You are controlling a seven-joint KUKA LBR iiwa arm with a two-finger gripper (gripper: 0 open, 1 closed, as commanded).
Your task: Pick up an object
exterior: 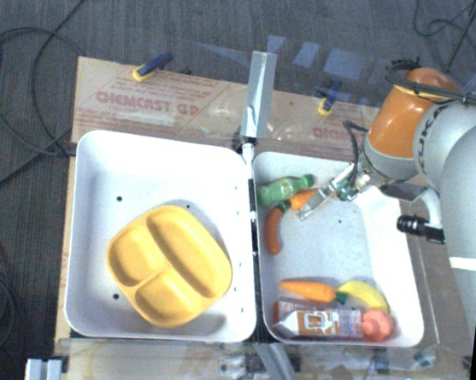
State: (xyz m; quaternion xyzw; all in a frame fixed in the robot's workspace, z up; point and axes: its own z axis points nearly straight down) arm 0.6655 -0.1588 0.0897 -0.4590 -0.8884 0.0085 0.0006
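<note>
My gripper (pixel 312 206) reaches down into the back left part of the right bin (pixel 348 241), its tip against a small orange piece (pixel 303 199). That piece lies beside a green bottle (pixel 283 189) in the bin's back left corner. A brown-red sausage (pixel 274 231) lies just in front of them along the left wall. At the front of the bin are an orange carrot (pixel 307 290), a yellow banana (pixel 364 294), a drink carton (pixel 318 322) and a red fruit (pixel 378 324).
The left bin (pixel 98 211) holds a yellow divided plate (pixel 170 264). The grey arm with its orange band (pixel 406 119) hangs over the right bin's back right corner. A metal post (pixel 254 101) stands behind the gap between the bins.
</note>
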